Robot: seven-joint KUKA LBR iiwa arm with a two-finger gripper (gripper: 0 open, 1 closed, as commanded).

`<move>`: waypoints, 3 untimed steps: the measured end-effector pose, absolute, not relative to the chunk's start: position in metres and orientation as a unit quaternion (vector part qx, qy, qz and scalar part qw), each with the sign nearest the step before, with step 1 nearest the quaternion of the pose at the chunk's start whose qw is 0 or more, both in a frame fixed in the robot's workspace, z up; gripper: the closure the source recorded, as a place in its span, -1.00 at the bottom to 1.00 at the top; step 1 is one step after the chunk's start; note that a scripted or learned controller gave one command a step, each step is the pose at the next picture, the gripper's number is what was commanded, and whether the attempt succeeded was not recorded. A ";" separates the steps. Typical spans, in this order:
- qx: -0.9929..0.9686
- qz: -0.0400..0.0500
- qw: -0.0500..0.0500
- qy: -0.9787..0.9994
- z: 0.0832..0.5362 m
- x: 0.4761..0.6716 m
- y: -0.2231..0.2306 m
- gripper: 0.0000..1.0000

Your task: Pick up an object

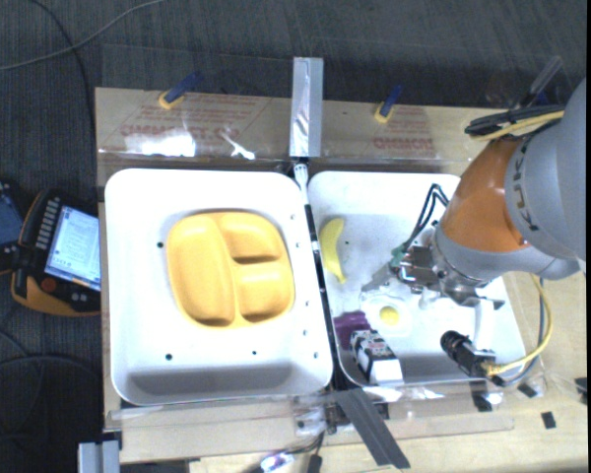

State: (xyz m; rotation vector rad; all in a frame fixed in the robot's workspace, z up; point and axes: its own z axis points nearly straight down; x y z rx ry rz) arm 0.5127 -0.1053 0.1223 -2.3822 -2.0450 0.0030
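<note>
- The bench (pixel 128 126) fills the middle of the frame, a pale wooden board on dark carpet, with clear plastic sheeting taped along its upper edge.
- The left bin (pixel 138 363), white and shallow, takes up the centre-left of the frame.
- The right bin (pixel 374 205), of the same kind, sits just beside it to the right; the two share a middle edge.
- The arm (pixel 532 195) comes in from the right side of the frame, grey with its orange band, and hangs over the right half of the right bin.
- A yellow divided tray (pixel 231 269) lies flat in the middle of the left bin, with three compartments facing up.
- A handheld control pendant (pixel 64 254) with a lit screen lies on the carpet at the left edge of the frame.
- The gripper (pixel 414 269) points toward the centre of the right bin; I cannot tell how it is set, since it blurs into the wrist hardware.
- A yellow banana-shaped piece (pixel 332 247) lies at the left wall of the right bin, well apart from the gripper.
- A purple and white object (pixel 366 343) lies in the lower left corner of the right bin.
- A small white and yellow round piece (pixel 388 315) lies near the bin's centre, just below the gripper.
</note>
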 end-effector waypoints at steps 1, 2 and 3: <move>-0.723 0.001 0.001 -0.691 0.100 0.605 -0.102 -1.00; -0.680 -0.005 -0.009 -0.733 0.091 0.562 -0.098 -1.00; -0.686 -0.003 -0.005 -0.728 0.090 0.587 -0.098 -1.00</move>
